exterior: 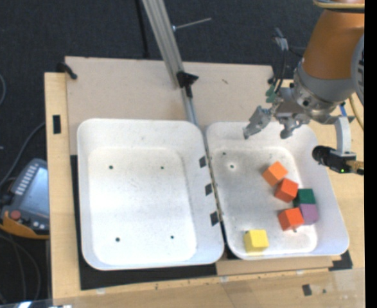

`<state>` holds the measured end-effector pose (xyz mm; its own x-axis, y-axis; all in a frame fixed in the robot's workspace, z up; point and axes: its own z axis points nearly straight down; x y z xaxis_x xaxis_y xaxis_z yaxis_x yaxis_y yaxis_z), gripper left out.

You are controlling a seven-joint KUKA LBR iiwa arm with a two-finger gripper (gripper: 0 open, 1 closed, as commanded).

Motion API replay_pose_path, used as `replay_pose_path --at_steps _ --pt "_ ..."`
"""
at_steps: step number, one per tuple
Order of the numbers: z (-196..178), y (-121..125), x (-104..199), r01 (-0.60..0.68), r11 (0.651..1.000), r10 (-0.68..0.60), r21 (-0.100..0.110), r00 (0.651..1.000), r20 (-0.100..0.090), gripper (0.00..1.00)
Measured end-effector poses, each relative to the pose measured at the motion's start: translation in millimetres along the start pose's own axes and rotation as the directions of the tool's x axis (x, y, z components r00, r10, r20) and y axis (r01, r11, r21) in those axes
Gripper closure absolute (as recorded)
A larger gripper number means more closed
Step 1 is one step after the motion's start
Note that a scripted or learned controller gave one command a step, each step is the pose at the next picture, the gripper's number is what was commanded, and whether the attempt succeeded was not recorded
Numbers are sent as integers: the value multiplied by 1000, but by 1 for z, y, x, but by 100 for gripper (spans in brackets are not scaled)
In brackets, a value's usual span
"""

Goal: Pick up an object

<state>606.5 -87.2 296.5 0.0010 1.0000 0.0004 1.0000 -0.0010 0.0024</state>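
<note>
While the gripper (270,126) hangs with jaws spread and empty over the upper rim of the right bin (239,185), the approach seems underway; next it must descend toward the orange block (275,172) at centre right

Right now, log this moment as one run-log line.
gripper: open, holds nothing, above right bin far edge | blocks: six, in right bin | left bin: no blocks | pick: not yet done

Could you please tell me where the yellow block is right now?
The yellow block lies in the right bin, near its front edge, left of the cluster of orange, green and purple blocks.
</note>
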Motion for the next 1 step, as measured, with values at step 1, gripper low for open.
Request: replay_pose_path --at_steps 1 --pt "71 0 -58 -4 1000 4 8 1000 3 0"
